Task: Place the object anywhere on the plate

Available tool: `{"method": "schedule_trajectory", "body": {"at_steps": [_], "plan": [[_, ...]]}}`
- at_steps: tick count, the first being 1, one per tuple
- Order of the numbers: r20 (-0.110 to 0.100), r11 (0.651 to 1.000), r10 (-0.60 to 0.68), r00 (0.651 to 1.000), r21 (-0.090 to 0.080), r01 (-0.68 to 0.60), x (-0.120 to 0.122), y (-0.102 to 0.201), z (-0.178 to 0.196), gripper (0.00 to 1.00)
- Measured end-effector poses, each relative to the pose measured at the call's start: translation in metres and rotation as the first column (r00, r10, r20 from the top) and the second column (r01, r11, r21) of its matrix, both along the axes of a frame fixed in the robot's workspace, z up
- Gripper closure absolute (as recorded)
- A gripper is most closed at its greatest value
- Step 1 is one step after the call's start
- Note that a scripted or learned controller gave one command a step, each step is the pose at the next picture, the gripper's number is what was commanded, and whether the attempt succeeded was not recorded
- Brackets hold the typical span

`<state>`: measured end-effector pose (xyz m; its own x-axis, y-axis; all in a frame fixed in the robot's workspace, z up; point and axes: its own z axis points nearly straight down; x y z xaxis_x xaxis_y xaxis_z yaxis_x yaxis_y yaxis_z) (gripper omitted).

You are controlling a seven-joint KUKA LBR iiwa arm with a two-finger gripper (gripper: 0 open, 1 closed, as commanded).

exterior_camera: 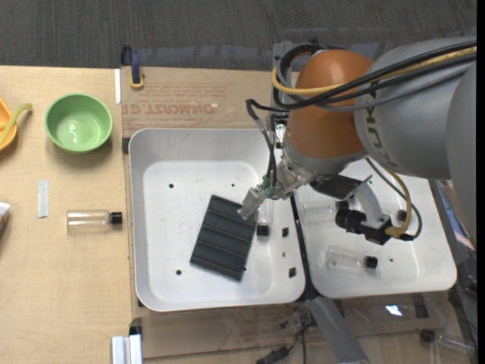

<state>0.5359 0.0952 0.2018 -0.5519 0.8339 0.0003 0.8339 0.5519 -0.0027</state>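
— Where is the black ridged plate (224, 237) sitting?
— It is lying flat in the left bin (151, 203), ready to receive something.
— Are the jaws gripping anything?
— The gripper (252, 203) is hovering at its upper corner; I cannot tell.

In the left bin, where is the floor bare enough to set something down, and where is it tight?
In the left bin, the floor is bare along its left wall and far wall, beside and above the black ridged plate. It is crowded at the plate's right edge, where the gripper hangs and small black bits lie.
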Motion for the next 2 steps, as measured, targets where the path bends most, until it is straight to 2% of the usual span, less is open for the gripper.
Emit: {"method": "schedule_trajectory", "body": {"at_steps": [1,2], "plan": [[0.002,1.0,-0.02,1.0,-0.001,0.02,0.067,0.037,0.026,0.0],[0.005,0.947,0.321,0.947,-0.001,-0.321,0.117,0.069,0.135,0.0]]}}
